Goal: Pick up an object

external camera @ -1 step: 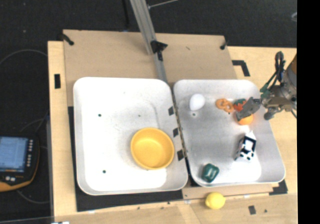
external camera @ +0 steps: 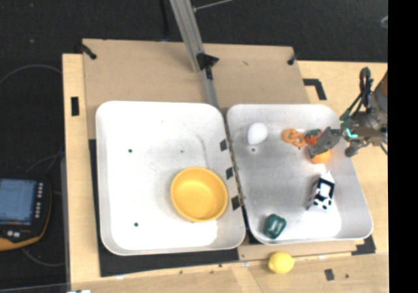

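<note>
**Camera view: claw at the right bin's far edge**

Left bin (external camera: 117, 154) holds a yellow bowl (external camera: 199, 194) near its right wall. In the right bin (external camera: 287, 187) lie a white egg-shaped piece (external camera: 257, 133), a small orange object (external camera: 292, 136), a dark green object (external camera: 274, 225) and a black-and-white toy (external camera: 321, 195). A yellow ball (external camera: 281, 262) sits on the bench just outside the bin's near rim. The gripper (external camera: 334, 141) hangs over the bin's right side beside an orange-and-grey piece (external camera: 320, 148) — whether the claw is spread or closed, or touching that piece, cannot be told.
</note>
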### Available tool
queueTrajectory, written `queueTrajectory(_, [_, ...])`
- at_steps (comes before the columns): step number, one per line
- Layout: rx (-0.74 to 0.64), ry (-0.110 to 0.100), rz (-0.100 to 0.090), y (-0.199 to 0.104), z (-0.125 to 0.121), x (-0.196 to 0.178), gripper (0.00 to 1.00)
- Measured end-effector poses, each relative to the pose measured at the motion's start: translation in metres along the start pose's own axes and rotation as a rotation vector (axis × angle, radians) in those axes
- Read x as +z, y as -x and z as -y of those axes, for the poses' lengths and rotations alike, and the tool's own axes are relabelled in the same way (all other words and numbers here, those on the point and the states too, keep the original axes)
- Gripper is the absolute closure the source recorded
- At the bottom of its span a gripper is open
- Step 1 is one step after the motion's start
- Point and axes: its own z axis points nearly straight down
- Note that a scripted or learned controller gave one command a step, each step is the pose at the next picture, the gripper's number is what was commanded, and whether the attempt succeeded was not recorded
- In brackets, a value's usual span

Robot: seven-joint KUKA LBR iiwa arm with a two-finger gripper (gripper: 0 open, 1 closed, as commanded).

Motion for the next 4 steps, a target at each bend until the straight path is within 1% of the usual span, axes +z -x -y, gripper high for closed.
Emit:
queueTrajectory(1, [0.002,-0.007,0.000,0.004,0.003,0.062,0.00])
queueTrajectory(2, [0.002,-0.006,0.000,0.003,0.002,0.104,0.00])
queueTrajectory(3, [0.002,0.002,0.004,0.012,0.004,0.161,0.00])
queueTrajectory(4, [0.006,0.008,0.002,0.012,0.002,0.147,1.00])
